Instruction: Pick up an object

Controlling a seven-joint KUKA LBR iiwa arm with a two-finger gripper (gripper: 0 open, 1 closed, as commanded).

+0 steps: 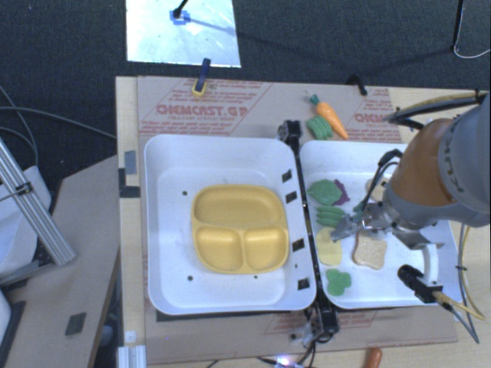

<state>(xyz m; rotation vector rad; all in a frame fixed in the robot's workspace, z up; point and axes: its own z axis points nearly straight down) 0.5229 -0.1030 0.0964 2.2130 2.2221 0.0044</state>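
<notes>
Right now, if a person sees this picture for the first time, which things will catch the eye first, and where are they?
The yellow divided tray stands out most, lying in the middle of the left bin. Next comes the grey and orange arm, reaching from the right over the right bin, its end effector low among small toy foods. A toy carrot lies outside, on the board behind the bins.

Your grey arm (460,167) enters from the right, its orange band (420,167) above the wrist. It bends down and left, and the gripper (343,231) sits low, pointing left toward the scene's middle.
</notes>
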